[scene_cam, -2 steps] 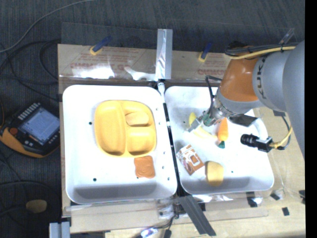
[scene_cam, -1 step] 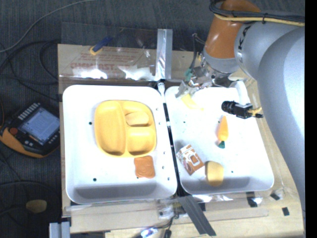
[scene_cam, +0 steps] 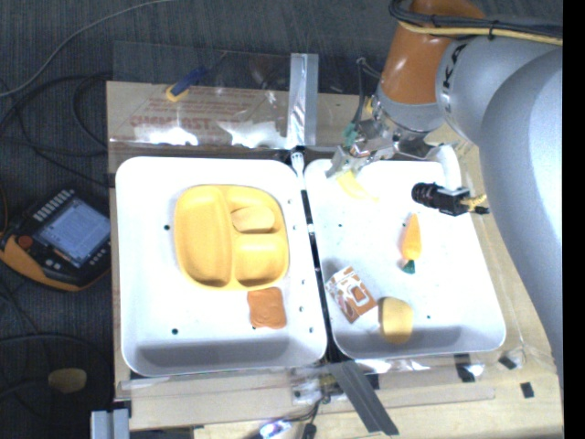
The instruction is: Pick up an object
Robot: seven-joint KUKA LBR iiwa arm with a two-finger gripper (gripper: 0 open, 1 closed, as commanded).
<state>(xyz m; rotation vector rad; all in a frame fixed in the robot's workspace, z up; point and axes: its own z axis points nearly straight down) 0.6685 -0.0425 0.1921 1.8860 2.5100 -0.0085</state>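
Desk [scene_cam: 128,99] carries 2 shallow white bins side by side, their inner rims touching along a dark seam. Most open floor is in the right bin [scene_cam: 457,273], through its middle and upper right. A carrot [scene_cam: 411,238] lies right of centre, its green tip pointing toward the near rim. A small printed packet [scene_cam: 350,293] sits close to the left wall, and a round yellow piece [scene_cam: 396,318] rests just beside it, near the front rim. A pale yellow object [scene_cam: 351,186] lies in the far left corner, hard against the walls. A black fitting [scene_cam: 441,196] juts in over the right wall.

In the left bin [scene_cam: 146,273], a yellow divided tray [scene_cam: 215,236] fills the centre, holding a tan block [scene_cam: 254,218] in 1 compartment. An orange slab [scene_cam: 267,307] lies just in front of the tray. Bare floor runs round the edges.

The arm reaches in from the right, orange band above the wrist, angled down toward the right bin's far left corner. The gripper [scene_cam: 355,158] sits directly over the pale yellow object; whether it is spread or pressed together cannot be told.
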